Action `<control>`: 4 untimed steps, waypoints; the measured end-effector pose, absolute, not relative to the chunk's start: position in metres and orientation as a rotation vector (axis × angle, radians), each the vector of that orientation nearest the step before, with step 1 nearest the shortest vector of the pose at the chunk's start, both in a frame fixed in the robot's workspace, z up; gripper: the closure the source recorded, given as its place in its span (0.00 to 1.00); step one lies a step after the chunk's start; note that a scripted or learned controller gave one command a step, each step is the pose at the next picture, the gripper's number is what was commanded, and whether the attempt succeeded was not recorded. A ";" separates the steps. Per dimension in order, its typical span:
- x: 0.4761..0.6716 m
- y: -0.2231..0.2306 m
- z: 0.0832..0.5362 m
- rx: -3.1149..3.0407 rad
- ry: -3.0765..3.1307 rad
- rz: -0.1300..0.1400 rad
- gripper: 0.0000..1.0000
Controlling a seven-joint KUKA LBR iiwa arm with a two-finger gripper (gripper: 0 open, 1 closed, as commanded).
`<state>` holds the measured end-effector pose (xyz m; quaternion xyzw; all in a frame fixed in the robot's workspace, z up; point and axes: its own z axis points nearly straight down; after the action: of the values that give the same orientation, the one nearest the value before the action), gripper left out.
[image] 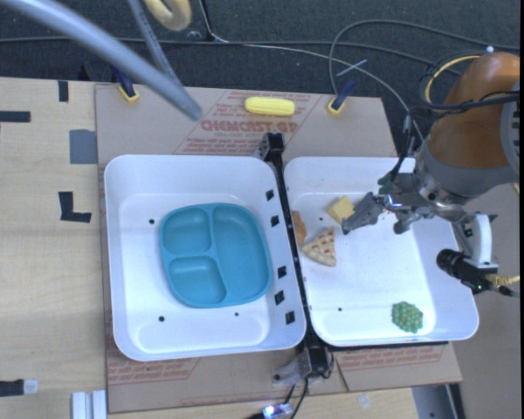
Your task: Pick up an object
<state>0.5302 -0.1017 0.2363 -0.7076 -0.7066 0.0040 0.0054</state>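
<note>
Two shallow white bins sit side by side on a cardboard sheet (236, 116) printed with red lettering that appears to read "CHEMCAST GP", though part of it is hard to make out. The left bin (122, 234) holds a blue divided plate (215, 255) with three compartments, lying near the bin's middle. The right bin (437, 321) carries four small items: a yellow block (340, 209) near its far left corner, a tan waffle-like wedge (320, 249) just in front of that, an orange-brown piece (298, 228) against the left wall, and a green, knobbly broccoli-like piece (408, 317) near the front right corner, well apart from the others. The grey arm with its orange band (476, 103) reaches in over the right bin's far right side, its gripper (382, 214) low above the bin floor with fingers spread apart and nothing between them; one dark fingertip (358, 219) lies just beside the yellow block. A yellow banana-shaped object (269, 106) rests on the cardboard beyond the bins' far edge.
</note>
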 end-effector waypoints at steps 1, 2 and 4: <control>0.533 -0.102 0.242 -2.218 -2.222 0.001 0.00; 0.528 -0.091 0.188 -2.217 -2.219 0.007 0.00; 0.528 -0.099 0.086 -2.218 -2.220 0.006 0.00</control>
<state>0.5280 -0.0985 0.0863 -0.7069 -0.7073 0.0019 0.0018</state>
